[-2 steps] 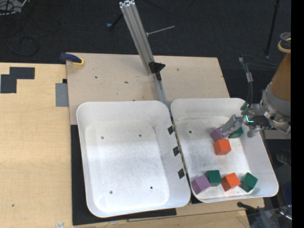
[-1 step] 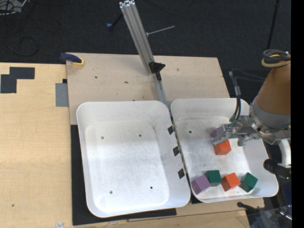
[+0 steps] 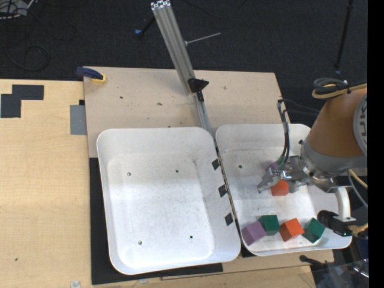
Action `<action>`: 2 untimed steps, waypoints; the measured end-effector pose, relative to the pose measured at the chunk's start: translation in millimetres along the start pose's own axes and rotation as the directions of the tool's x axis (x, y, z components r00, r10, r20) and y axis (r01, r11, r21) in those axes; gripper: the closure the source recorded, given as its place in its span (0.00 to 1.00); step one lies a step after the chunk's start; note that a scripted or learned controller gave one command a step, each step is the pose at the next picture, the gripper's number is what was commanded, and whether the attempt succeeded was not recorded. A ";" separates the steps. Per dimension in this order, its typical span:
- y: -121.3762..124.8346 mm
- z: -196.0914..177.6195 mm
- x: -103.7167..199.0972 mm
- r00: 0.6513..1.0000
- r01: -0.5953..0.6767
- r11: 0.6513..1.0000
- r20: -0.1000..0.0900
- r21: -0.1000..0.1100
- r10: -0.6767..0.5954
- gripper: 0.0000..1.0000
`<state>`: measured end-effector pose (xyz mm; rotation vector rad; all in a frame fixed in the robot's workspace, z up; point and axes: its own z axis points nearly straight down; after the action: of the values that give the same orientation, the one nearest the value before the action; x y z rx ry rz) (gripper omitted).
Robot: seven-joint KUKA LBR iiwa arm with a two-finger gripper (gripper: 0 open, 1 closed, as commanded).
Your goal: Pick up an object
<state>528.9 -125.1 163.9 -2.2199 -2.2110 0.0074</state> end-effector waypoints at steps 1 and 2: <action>-3.3 45.0 5.4 1.000 -0.001 1.000 0.000 0.000 0.001 0.00; -2.7 32.6 2.8 1.000 -0.012 1.000 0.001 -0.004 0.012 1.00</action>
<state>525.9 -122.2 131.3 -2.2351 -2.2004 0.0044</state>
